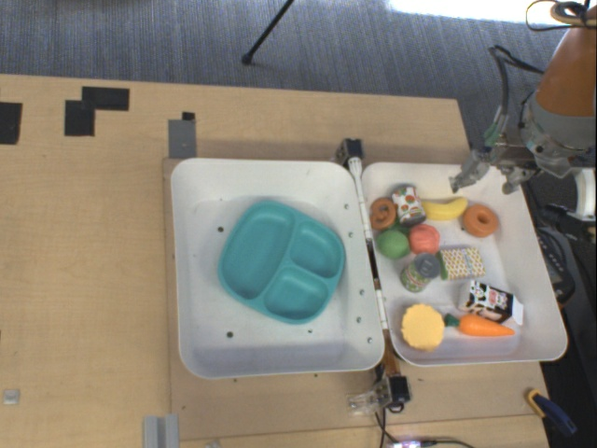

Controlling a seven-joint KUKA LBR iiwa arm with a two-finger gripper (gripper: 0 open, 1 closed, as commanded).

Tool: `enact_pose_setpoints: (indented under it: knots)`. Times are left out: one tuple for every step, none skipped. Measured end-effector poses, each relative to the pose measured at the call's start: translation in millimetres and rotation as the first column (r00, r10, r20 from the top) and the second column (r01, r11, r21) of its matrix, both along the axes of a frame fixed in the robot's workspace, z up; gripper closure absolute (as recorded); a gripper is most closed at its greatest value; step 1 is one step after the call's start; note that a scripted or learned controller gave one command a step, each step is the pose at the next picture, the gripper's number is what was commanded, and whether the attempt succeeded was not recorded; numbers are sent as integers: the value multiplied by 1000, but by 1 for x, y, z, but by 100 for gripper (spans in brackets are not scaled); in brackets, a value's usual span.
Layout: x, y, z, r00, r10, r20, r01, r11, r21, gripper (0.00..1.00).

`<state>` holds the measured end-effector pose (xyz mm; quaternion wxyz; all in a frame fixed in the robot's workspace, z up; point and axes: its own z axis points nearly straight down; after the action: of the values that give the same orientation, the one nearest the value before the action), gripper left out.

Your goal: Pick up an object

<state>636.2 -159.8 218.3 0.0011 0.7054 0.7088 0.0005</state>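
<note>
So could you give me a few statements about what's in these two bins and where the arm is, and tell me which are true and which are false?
1. The teal divided plate lies in the left bin. True.
2. The banana sits in the left bin. False: it lies in the right bin, near the far edge.
3. The tool is over the right bin's far edge, with nothing seen between its fingers. True.
4. The carrot rests on the teal plate. False: it lies in the right bin, next to the yellow round piece.
5. Two doughnuts are in the right bin. True.
</note>
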Motion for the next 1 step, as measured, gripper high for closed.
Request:
enact_pose_setpoints:
  knots:
    - [8, 49, -108, 1000, 2, -4, -2, 1000, 2, 0]
